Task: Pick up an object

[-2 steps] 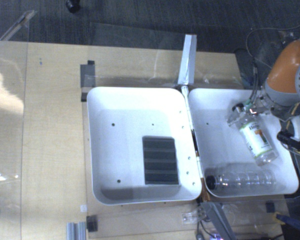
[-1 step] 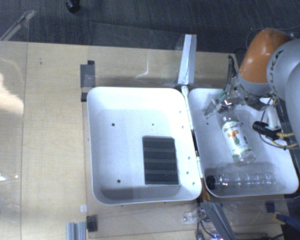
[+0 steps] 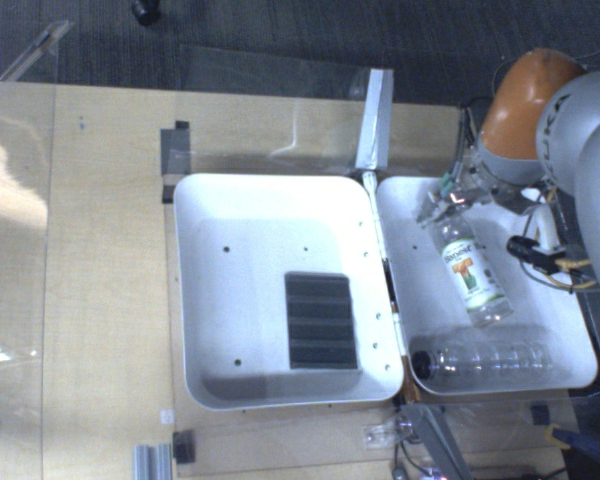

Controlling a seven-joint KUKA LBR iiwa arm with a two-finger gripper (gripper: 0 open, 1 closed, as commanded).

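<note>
A clear plastic bottle (image 3: 472,273) with an orange and green label lies in the right bin (image 3: 572,340), its neck toward the back. My gripper (image 3: 446,199) sits low at the back of that bin, right at the bottle's neck end. Whether it touches the bottle is unclear. A second clear bottle (image 3: 490,360) with a dark cap lies along the bin's front wall. A black ribbed block (image 3: 321,320) lies flat in the left bin (image 3: 270,185), right of centre.
The grey arm with its orange band (image 3: 525,103) hangs over the back right corner of the right bin, with cables (image 3: 545,255) trailing beside it. A metal divider (image 3: 374,128) stands behind the gap between the bins. Wooden bench surrounds both bins.
</note>
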